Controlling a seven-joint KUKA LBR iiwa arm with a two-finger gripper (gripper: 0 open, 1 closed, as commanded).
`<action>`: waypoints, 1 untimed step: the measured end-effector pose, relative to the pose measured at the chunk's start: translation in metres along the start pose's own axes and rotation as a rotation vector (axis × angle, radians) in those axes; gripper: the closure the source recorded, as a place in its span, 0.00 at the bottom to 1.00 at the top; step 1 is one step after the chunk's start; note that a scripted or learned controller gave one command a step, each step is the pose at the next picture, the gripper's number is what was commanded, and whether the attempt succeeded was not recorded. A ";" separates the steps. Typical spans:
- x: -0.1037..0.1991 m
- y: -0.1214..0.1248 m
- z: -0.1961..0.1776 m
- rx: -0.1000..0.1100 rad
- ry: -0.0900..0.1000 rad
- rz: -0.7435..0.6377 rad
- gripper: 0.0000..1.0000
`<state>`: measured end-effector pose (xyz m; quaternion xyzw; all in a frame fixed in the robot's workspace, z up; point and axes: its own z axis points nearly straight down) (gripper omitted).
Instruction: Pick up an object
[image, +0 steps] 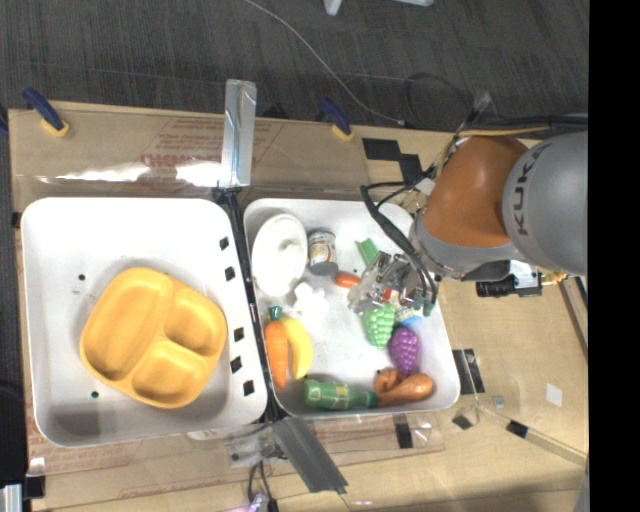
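The right bin (452, 352) serves as the reference landmark. All candidate objects lie loose on its floor, a layout that suits top-down picking. The left bin (40, 300), which adjoins it across the shared divider, carries a yellow sectioned tray (152, 335), probably a drop-off container.

Contents of the right bin:
- White bowl (279, 250): upper-left area, beside the divider.
- Small tin can (321, 247): just right of the bowl.
- Carrot (276, 353) and banana (298, 345): side by side against the left wall, touching or nearly so.
- Green bottle (336, 394): lying flat along the bottom wall.
- Brown pear-shaped item (405, 386): bottom-right corner.
- Green grape cluster (379, 324) and purple grape cluster (404, 348): right of centre, adjacent to each other.

The arm enters over the right wall of this bin. The orange band (470, 195) sits above the upper-right corner, and the wrist points down into the bin. The gripper (392, 287) hangs immediately above the green grape cluster, the likely target. Cables and wrist hardware clutter the tool, so its state cannot be determined, and no object is visibly held. The pick is judged not yet complete. The neighbouring purple cluster may interfere with a clean descent.
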<state>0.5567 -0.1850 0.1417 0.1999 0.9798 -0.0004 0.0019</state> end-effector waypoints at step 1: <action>-0.029 0.041 -0.063 0.000 -0.001 0.210 1.00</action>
